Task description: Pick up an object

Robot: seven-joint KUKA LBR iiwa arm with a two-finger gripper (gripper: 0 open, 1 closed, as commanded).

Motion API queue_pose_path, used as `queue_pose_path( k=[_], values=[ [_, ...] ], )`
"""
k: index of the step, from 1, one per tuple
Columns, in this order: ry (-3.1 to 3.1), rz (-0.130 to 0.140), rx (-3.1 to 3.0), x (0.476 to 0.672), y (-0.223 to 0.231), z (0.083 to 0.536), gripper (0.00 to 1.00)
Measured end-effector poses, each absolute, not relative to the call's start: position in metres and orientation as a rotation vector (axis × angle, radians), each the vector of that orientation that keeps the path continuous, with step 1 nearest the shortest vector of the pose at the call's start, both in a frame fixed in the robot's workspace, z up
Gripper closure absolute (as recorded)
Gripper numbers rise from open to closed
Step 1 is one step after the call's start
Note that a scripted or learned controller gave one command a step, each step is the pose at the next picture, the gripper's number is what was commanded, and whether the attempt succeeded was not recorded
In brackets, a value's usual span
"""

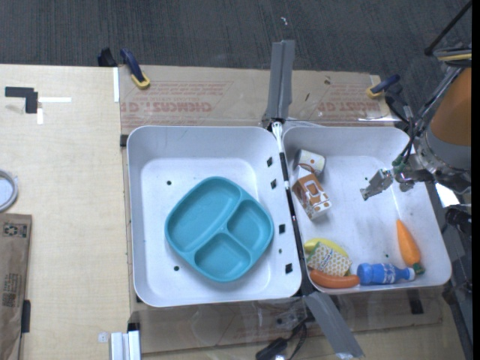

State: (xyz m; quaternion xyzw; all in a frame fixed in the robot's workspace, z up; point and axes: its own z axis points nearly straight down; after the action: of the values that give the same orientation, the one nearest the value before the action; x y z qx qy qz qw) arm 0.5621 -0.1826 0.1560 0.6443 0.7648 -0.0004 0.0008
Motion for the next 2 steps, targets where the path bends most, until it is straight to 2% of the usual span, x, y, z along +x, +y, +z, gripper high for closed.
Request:
queue_pose_path(
  k=[1, 2],
  values=[
    [2.572, 0.005, 1.821, 0.4985, -0.2174, 0.0901, 0.00],
    [2.564, 0.003, 1.822, 0.4992, -0.2189, 0.0993, 1.00]
  ],
)
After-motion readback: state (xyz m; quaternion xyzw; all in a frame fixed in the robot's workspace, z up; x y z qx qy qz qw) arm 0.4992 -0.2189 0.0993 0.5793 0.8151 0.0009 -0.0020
